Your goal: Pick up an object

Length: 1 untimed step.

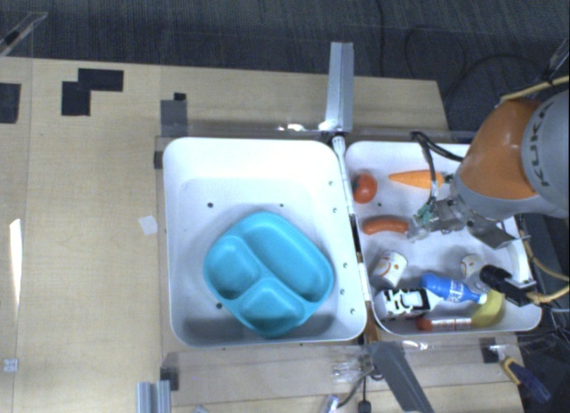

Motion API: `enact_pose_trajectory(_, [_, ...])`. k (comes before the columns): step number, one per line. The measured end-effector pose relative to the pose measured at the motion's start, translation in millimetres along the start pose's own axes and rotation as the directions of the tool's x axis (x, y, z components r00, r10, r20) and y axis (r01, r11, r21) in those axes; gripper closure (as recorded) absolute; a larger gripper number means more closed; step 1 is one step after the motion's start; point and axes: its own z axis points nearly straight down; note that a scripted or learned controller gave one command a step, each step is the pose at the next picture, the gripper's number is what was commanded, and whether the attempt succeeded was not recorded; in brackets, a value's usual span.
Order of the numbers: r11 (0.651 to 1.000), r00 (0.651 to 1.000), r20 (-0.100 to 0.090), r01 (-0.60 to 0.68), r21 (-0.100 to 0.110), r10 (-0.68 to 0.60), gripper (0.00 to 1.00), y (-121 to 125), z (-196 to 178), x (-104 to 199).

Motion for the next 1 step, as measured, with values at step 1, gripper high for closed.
enact_pose_trajectory(1, [0.998, 0.998, -0.003, 0.066, 0.014, -0.066, 1.0, 3.2, -36.1, -6.9])
